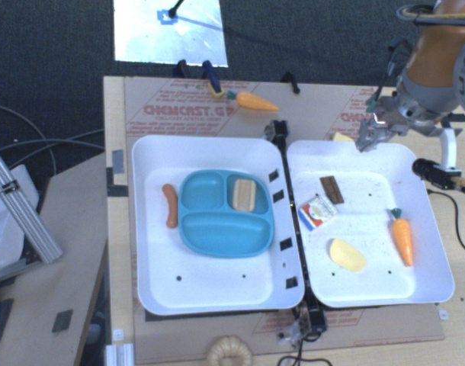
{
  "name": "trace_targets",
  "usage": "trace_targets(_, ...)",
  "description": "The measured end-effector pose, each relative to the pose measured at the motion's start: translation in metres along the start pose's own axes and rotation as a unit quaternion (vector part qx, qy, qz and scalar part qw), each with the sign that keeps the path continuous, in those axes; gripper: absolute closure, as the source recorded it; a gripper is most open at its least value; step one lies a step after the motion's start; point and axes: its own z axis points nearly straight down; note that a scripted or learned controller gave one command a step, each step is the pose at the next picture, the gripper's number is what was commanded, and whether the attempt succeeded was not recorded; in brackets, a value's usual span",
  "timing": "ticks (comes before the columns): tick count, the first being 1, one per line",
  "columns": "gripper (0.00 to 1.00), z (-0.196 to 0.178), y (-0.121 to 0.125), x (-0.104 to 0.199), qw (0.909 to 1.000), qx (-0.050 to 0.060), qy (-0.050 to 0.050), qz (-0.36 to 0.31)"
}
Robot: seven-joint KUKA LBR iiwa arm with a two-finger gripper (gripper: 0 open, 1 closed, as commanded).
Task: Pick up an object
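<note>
Fingers (367, 142) (tips blurred), above right bin (427, 204) rim

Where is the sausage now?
The sausage lies in the left bin, on its floor just left of the blue plate, near the bin's left wall.
</note>
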Motion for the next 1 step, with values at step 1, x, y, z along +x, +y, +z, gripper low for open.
trace_targets(1, 1.00, -0.0094, -0.0520, 0.0224, 1.0000, 0.003, 0.000, 0.001)
